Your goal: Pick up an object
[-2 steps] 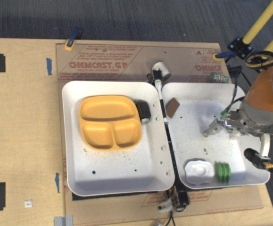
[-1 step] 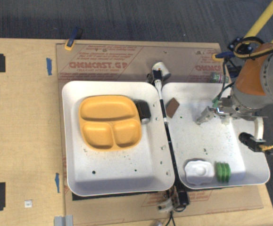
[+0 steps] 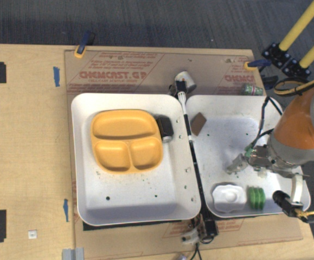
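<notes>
Cardboard sheeting (image 3: 146, 69) is covering the table (image 3: 21, 145), probably to protect it, and the two white bins are sitting side by side on top so the arm can be reaching either one from the right. Left bin (image 3: 86, 161) is mostly being taken up by a big yellow divided tray (image 3: 127, 140), lying flat near the back, with a small black block (image 3: 165, 127) tucked against its right edge. That tray looks too wide for a two-finger grab, just my guess.

Right bin (image 3: 227, 129) is where the action is happening. The arm (image 3: 300, 126), grey with the orange band, is leaning in over the bin's right side, wrist angled down and toward the left, so the pincer (image 3: 238, 164) is hovering low over the bare bin floor around the middle. I'm seeing nothing between its fingers, and honestly I can't tell if they're spread or shut, it's too blurry there.

The pickable stuff is lying along the front wall: a white lumpy cup-like thing (image 3: 227, 195) and just beside it a green ribbed spool (image 3: 256, 197), both near the pincer but apart from it. A small brown block (image 3: 198, 123) is resting at the back left corner, well away. I'd say the grab isn't made yet.
</notes>
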